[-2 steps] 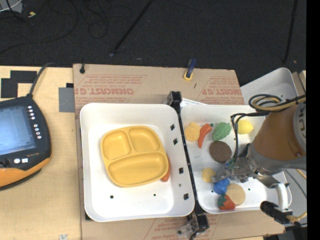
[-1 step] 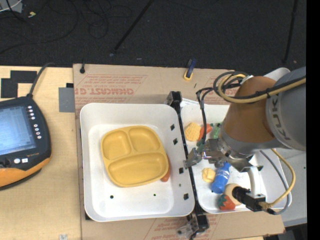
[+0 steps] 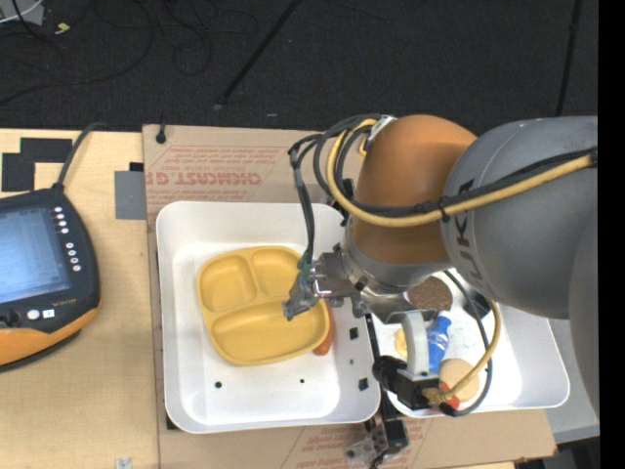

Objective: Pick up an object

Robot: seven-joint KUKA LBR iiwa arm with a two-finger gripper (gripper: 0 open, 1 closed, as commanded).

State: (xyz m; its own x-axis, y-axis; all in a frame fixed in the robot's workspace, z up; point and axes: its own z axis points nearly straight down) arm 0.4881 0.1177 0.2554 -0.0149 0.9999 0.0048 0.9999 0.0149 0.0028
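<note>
Gripper (image 3: 303, 299) over yellow divided plate (image 3: 256, 303) in left bin (image 3: 186, 262); finger state cannot be told. Risk: smooth shallow rim slips, grasp fails.

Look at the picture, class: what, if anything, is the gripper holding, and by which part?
It cannot be told: the arm hides the gripper above the bins, beside the yellow divided plate.
</note>
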